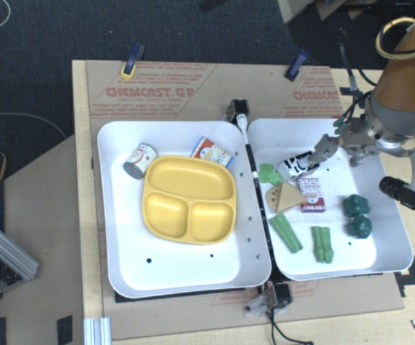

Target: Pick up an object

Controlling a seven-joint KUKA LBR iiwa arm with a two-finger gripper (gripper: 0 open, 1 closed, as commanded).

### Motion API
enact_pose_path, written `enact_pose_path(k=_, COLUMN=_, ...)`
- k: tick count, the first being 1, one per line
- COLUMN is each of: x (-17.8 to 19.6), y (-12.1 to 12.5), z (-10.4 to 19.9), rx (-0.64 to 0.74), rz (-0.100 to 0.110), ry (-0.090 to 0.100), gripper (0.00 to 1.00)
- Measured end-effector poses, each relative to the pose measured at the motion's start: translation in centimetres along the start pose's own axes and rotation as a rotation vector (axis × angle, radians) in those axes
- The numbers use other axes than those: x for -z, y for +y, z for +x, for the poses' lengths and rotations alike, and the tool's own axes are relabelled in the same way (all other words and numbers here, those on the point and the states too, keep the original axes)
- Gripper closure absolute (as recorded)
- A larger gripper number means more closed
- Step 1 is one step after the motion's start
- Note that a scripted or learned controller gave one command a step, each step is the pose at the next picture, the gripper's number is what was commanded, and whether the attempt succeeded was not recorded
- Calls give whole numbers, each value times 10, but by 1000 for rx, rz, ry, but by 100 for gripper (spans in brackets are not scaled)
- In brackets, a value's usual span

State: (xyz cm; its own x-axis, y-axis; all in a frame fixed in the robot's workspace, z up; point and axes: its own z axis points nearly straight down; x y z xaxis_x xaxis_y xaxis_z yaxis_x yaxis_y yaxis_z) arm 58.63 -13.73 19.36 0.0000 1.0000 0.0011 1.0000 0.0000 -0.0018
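Writing: the brown board on my worktop (pixel 193 81) reads "CHEMCAST" in red, printed twice along its far edge; the letters after it are too blurred for me.
Small labels: the red-and-white packet (pixel 311 195) and the little carton (pixel 212 152) carry print I cannot read.
Left bin (pixel 118 214): a yellow divided tray (pixel 189 198) lies in the middle, three compartments, nothing in them; a small can (pixel 140 160) lies on its side just beside the tray's far left corner; the carton rests against its far edge.
Right bin (pixel 390 243): a light green piece (pixel 268 174) near the left wall, a tan wedge (pixel 288 197) touching the packet, two green pods (pixel 286 232) (pixel 323 244) toward the near edge, two dark green lumps (pixel 357 216) at the right.
My claw (pixel 321 152): low over the far part of the right bin, by a black-and-white object (pixel 296 164); I cannot tell whether it is spread or pinched, or whether it grips that object.
Clips: a yellow and blue clamp (pixel 131 62) and a blue one (pixel 296 65) on the board's far edge.
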Motion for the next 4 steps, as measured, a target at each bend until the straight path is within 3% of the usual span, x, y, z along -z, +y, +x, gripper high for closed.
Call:
enact_pose_path(k=1, x=-60, y=8, z=1, rx=1, rz=4, ry=1, gripper=0)
enact_pose_path(k=2, x=-86, y=14, z=0, rx=2, rz=-17, ry=-3, gripper=0)
enact_pose_path(k=3, x=-78, y=14, z=2, rx=1, rz=-18, ry=1, gripper=100)
enact_pose_path(k=4, x=-27, y=20, z=-8, rx=0, rz=-9, ry=-4, gripper=100)
